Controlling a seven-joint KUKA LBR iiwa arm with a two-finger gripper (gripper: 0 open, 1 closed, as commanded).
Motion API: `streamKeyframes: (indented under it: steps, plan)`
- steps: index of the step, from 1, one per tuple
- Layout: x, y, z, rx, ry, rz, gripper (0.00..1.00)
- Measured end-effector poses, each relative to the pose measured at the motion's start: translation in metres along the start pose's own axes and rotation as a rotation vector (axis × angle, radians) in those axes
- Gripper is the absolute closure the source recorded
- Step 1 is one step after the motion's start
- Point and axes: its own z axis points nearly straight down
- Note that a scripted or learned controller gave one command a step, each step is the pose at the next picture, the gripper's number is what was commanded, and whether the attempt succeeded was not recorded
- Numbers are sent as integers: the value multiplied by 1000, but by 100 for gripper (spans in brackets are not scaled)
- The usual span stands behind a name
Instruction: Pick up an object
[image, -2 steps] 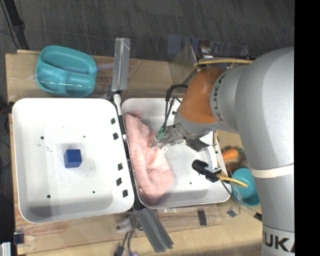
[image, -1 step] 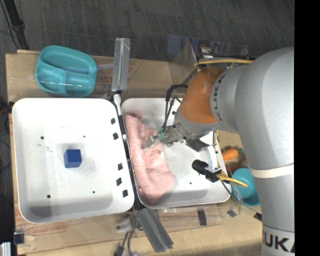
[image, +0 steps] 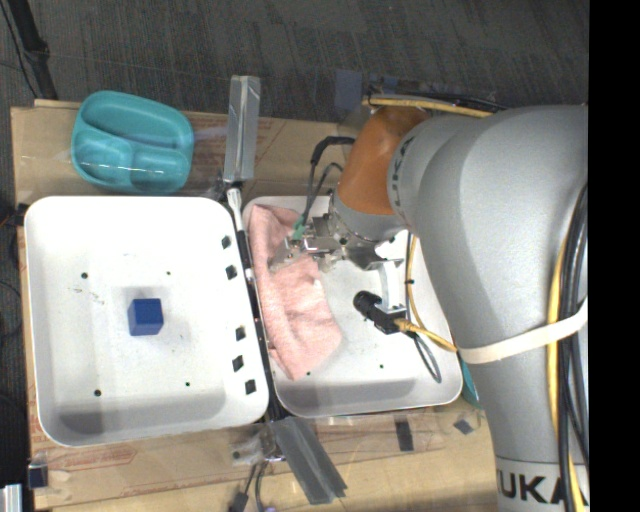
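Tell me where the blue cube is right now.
The blue cube sits alone in the left white bin, a little left of its centre, well away from the pink cloth in the right bin.

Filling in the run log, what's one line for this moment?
arm: over right bin | gripper: at pink cloth, upper end | grasp: cannot tell | blue cube: left bin, untouched

two shallow white bins sit side by side, the left bin (image: 60, 300) and the right bin (image: 400, 385). there is one blue cube (image: 146, 315), one pink cloth (image: 292, 300), one teal tray (image: 132, 141) at the far left, and one arm (image: 500, 250).
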Motion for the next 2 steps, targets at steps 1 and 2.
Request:
streamKeyframes:
  steps: [1,2]
  plan:
    - [-22,-3,-1,-3,0,-20,0]
    - [0,32,-1,-3,-1,-188,0]
